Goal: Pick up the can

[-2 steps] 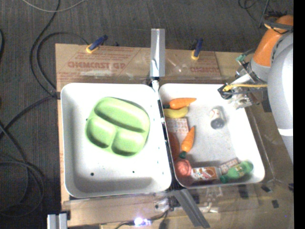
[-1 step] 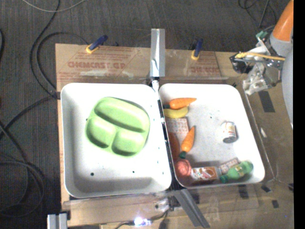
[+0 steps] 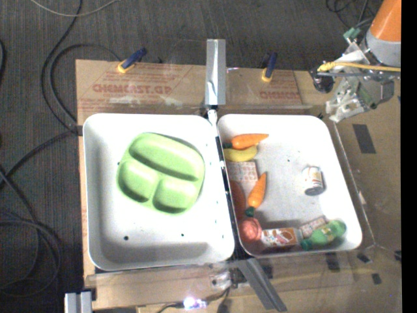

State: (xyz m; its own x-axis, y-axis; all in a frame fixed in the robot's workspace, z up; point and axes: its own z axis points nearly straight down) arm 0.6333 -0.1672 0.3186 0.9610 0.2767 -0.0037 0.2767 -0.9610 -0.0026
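1. Can [image 3: 314, 180] is lying alone in right bin [image 3: 287, 126], near its right wall, well apart from carrots.
2. End effector [image 3: 342, 106] is hovering outside the bin's upper-right corner; grip state: cannot tell.
3. Advice: centre over can, descend straight.

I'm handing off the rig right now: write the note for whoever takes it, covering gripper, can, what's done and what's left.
Gripper: above the bench past the right bin's upper right corner, holding nothing visible.
Can: lying in the right bin near its right wall, apart from the carrots and other items along the left and bottom.
Done: nothing; the can is untouched.
Left: move over the can, descend, grasp, lift.
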